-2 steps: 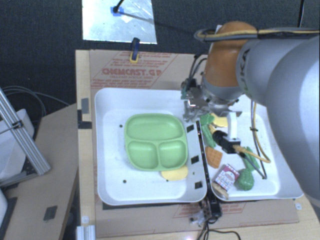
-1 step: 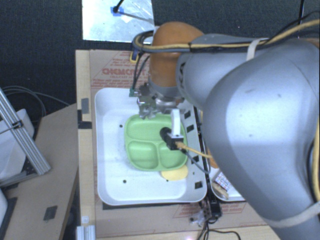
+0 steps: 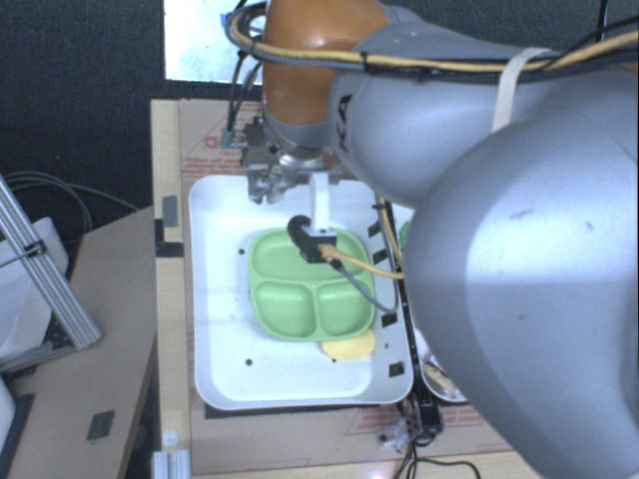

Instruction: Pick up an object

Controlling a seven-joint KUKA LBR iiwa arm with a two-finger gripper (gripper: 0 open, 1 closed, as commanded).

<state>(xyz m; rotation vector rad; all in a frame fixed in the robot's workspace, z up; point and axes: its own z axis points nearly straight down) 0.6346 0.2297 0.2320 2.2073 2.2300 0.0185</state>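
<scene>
Pincer [image 3: 272, 183] is being poised over the left bin's [image 3: 215, 297] far edge; its spread cannot be told. Green divided plate [image 3: 305, 287] is lying mid-bin, apart from it. Grasp and lift are judged pending.

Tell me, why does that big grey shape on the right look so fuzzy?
In the camera view the grey arm sits close to the lens and blurs; the green plate and white bin look sharper and evenly lit, without harsh glare.

Bulky grey arm [image 3: 519, 218], smooth & glossy, w/ rounded orange band [image 3: 315, 38] above wrist; yellow cable [image 3: 449, 60] along top, white strap [image 3: 509, 83] across it; dull metal gripper [image 3: 268, 183].
</scene>
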